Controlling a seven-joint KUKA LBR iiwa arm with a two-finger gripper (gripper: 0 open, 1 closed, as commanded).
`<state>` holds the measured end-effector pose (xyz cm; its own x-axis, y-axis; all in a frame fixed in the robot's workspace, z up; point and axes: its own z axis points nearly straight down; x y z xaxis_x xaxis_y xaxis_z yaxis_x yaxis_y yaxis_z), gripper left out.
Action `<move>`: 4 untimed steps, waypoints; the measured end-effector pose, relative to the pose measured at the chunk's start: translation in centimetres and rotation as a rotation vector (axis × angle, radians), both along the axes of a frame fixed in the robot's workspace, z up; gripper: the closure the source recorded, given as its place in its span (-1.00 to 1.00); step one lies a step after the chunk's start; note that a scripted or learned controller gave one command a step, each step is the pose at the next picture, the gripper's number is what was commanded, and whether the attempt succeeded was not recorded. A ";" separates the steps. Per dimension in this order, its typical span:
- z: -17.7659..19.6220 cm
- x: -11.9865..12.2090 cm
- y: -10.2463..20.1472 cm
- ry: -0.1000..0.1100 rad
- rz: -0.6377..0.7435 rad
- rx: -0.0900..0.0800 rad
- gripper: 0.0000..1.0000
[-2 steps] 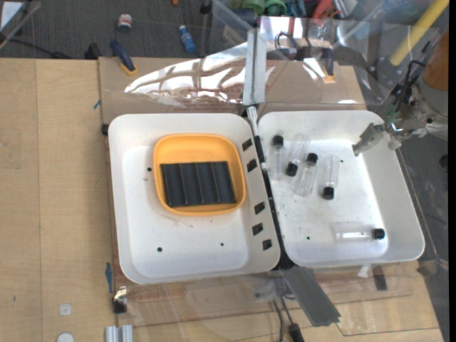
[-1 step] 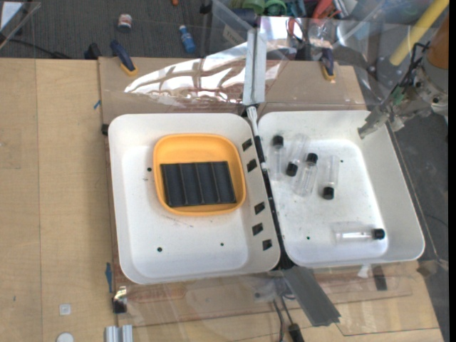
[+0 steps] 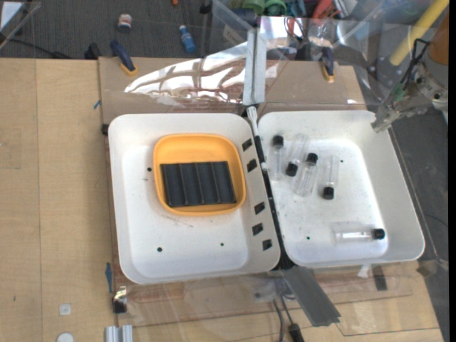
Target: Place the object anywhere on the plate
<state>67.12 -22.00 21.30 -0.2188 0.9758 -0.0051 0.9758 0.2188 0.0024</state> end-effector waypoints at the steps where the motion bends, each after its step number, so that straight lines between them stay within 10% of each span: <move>1: 0.0 0.0 0.0 0.000 0.001 0.000 -1.00; 2: 0.8 0.2 0.1 -0.002 0.004 -0.003 1.00; 3: 0.8 0.2 0.1 -0.002 0.004 -0.003 -1.00; 4: 1.6 0.4 0.1 -0.005 0.007 -0.006 1.00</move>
